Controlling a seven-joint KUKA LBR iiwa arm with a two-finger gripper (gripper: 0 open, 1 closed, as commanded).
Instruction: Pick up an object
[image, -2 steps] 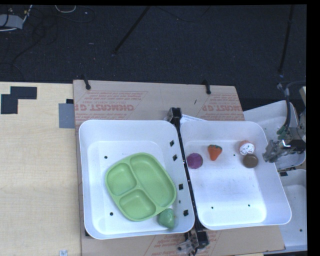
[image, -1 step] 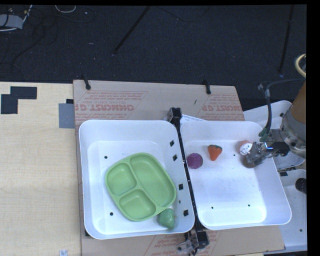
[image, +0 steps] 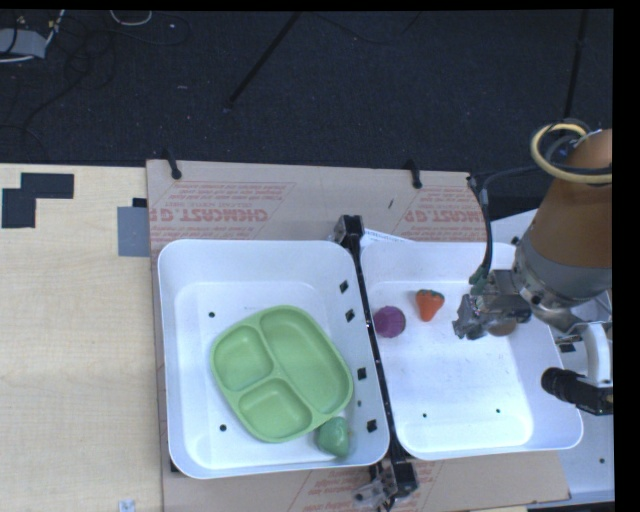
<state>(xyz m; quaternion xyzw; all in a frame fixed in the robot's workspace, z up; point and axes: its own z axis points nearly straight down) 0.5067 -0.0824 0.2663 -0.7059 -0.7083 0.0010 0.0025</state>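
Note:
In the right bin (image: 470, 425) lie a small orange carrot-like toy (image: 429, 304) and a purple ball (image: 389, 322) close to the divider. My gripper (image: 472, 322) hangs over the right bin's right half, just right of the orange toy and apart from it. Nothing shows between its fingers. The left bin (image: 190, 300) holds a green divided plate (image: 280, 372) and a small green rounded object (image: 334, 437) at the plate's lower right corner.
The two bins meet at a black divider rail (image: 363, 330). Cardboard (image: 300, 205) lies under and behind both bins. The grey and orange arm (image: 570, 230) comes in from the right over the right bin's edge. A light wooden bench top (image: 70, 350) lies to the left.

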